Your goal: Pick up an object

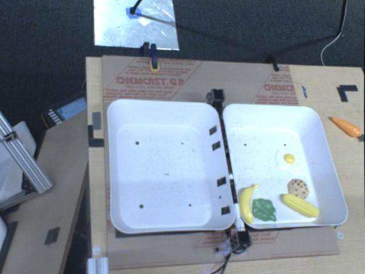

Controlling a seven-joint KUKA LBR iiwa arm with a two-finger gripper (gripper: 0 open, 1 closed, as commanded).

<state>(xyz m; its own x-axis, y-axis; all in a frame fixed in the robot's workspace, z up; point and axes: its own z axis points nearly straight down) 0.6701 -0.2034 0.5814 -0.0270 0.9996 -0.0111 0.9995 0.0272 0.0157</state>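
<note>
We see two white bins: the left bin and the right bin, on a brown board above dark carpet. In the right bin's near part lie a banana, a green piece, a corn cob, a cookie and a fried egg. An orange carrot lies on the bench, just right of this bin.

"CHEMCAST GP" on brown sheet

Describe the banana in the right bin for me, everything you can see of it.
The banana is a small, smooth yellow piece, likely a plastic toy, curved, lying flat in the right bin near its front left corner. It runs lengthwise beside the bin's left wall, its narrow tip pointing up and right. Its right side touches or overlaps the green leafy piece. Nothing grips it.
</note>
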